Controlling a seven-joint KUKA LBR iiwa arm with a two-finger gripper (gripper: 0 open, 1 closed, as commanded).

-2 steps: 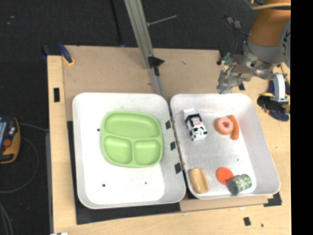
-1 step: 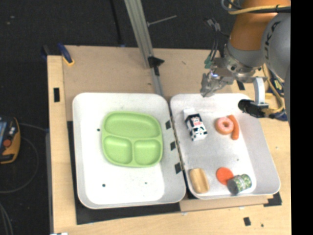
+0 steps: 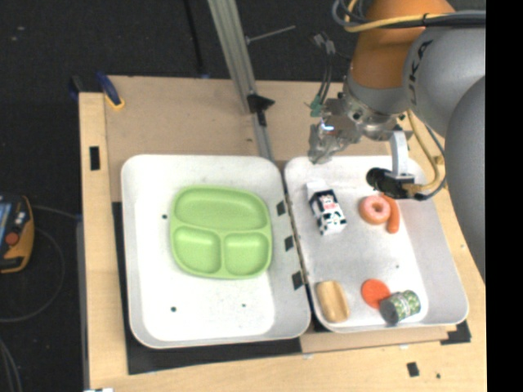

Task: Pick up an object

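The gripper [image 3: 321, 149] hangs over the far-left corner of the right bin [image 3: 425, 256]; whether it is apart or together I cannot tell. Nothing is in its grasp. The nearest candidate is the small black-and-white carton [image 3: 327, 211], lying just below it, well apart from the donut [image 3: 375, 210] and carrot [image 3: 394, 216]. A good pick would centre over the carton, align across its narrow side, and descend straight.

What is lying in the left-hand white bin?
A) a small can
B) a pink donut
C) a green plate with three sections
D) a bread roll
C: the green plate with three sections lies alone in the left bin; the donut, can and bread roll are in the right bin.
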